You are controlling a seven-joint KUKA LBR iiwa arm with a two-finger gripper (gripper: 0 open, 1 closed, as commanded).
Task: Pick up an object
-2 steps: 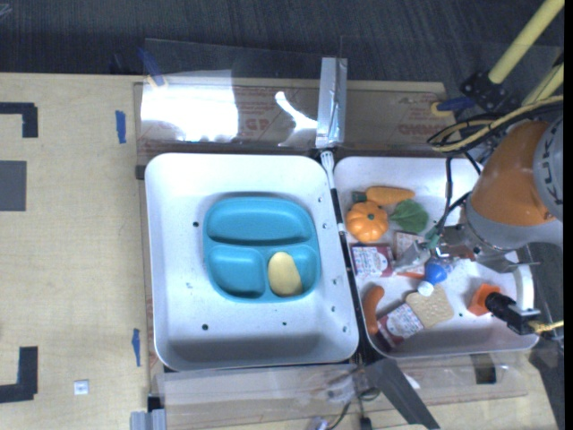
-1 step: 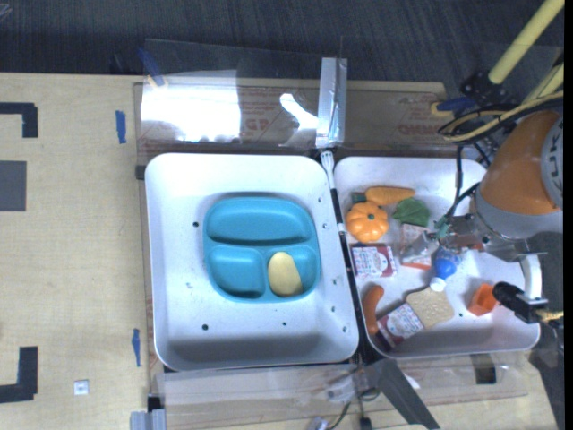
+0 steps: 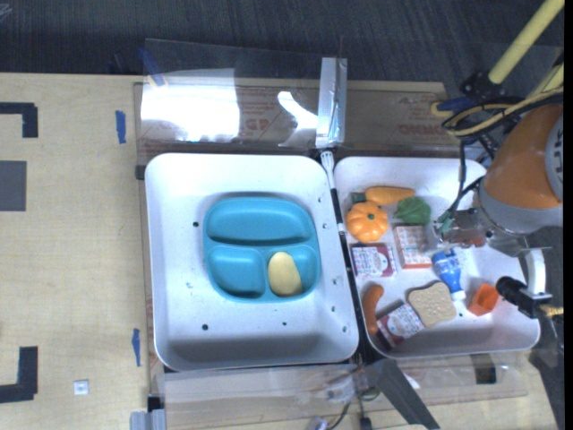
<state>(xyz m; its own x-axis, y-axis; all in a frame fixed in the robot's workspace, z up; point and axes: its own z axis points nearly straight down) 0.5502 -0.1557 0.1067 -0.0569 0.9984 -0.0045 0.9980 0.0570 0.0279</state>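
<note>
Currently my arm (image 3: 528, 164) reaches in from the right, orange band and grey wrist over the right bin's (image 3: 421, 170) far right side. My gripper (image 3: 461, 231) sits low in that bin, just beside a green leafy piece (image 3: 413, 210) and just above a small blue-and-white tube (image 3: 449, 271). Whether my jaws are wide or narrow I cannot tell: the wrist and cabling cover them, and nothing visible sits between them. Right bin contents: an orange pumpkin (image 3: 367, 222) near the left wall, with an orange carrot (image 3: 389, 193) behind it touching the green piece; a red-and-white packet (image 3: 372, 260) and a second printed packet (image 3: 413, 245) side by side near the middle; a red-orange sausage shape (image 3: 372, 306) at the front left; a slice of toast (image 3: 431, 304) lying partly on a dark wrapper (image 3: 399, 324); a small orange piece (image 3: 483, 299) at the front right, near the tube. Left bin (image 3: 170, 267) holds a blue sectioned tray (image 3: 251, 227), with a yellow lemon-like object (image 3: 285, 273) in its front right compartment. Both bins sit touching, side by side on the bench (image 3: 63, 240).
</note>
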